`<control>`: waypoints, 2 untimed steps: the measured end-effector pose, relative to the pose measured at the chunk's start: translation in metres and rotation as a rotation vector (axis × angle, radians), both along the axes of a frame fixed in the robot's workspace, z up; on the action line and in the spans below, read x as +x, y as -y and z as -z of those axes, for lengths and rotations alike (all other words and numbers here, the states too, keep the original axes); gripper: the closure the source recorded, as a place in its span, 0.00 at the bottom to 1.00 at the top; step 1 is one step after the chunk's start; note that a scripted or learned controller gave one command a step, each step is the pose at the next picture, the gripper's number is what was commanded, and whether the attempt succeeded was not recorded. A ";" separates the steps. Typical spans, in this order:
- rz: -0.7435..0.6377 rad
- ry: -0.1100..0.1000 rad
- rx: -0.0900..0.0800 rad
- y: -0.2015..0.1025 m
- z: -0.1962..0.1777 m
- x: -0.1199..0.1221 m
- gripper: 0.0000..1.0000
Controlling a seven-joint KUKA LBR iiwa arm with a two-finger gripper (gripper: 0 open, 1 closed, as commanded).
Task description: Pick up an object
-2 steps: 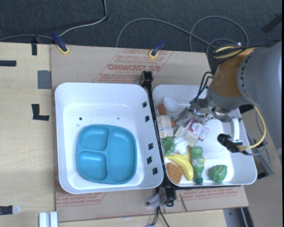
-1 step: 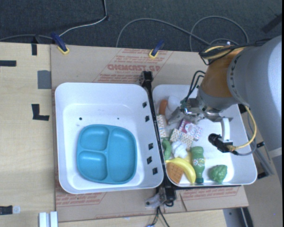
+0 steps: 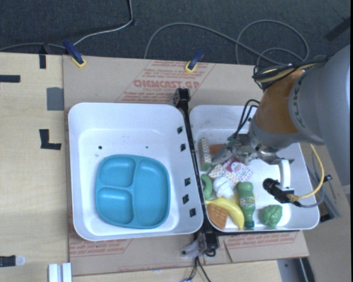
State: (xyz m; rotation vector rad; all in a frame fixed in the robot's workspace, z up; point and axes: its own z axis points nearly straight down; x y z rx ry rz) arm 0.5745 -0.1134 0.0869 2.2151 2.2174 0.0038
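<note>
we see the grey arm [image 3: 309,104] reaching from the right into the right bin [image 3: 309,219], its tool [image 3: 238,150] low over the pile of toy food; we cannot tell how the tool is set. just below it lie a red-and-white packet [image 3: 232,170], a green bottle [image 3: 246,195], a banana [image 3: 228,209], a waffle piece [image 3: 217,217] and a green lump [image 3: 270,215]. the left bin [image 3: 82,122] holds a blue divided plate [image 3: 132,191]. both bins sit on the tabletop [image 3: 23,175].

The arm [image 3: 317,104] is a bulky, rounded grey casing with a glossy orange band [image 3: 276,107] above the wrist, thin black cables looped alongside and a yellow one lower down.
</note>
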 end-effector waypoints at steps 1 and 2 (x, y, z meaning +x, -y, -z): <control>0.002 -0.002 -0.002 -0.016 0.001 0.036 0.00; -0.004 -0.037 0.004 -0.011 0.003 0.076 0.00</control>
